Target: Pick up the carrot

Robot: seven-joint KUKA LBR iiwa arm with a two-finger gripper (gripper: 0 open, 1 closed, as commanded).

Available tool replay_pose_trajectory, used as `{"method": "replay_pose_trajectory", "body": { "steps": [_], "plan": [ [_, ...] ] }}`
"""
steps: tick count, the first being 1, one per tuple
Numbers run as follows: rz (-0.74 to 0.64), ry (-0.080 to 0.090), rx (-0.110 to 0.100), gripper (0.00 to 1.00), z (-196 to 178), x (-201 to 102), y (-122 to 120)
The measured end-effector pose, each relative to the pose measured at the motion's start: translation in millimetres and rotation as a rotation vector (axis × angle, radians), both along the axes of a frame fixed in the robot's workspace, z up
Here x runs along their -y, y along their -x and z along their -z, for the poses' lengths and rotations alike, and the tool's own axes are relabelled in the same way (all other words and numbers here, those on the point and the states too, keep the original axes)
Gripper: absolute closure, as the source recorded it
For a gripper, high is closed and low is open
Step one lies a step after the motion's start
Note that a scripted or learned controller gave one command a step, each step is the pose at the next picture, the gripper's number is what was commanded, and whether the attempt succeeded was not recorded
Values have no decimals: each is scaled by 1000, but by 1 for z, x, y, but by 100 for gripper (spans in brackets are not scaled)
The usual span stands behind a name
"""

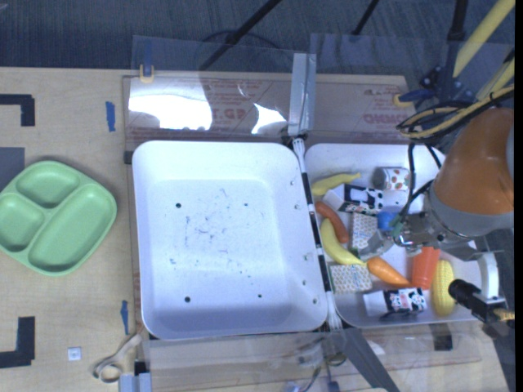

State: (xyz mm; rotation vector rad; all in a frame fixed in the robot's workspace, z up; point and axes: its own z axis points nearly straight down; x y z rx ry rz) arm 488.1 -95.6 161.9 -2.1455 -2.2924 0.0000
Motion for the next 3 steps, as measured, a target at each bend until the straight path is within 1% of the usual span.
{"method": "replay_pose_trajectory", "body": {
  "steps": [1,2,3],
  "plan": [
    [-209,-4,14,0,70,-3,4],
    [-204,12,33,100,57,2,0],
    [12,2,2,100,-29,-32,-92]
  ]
}}
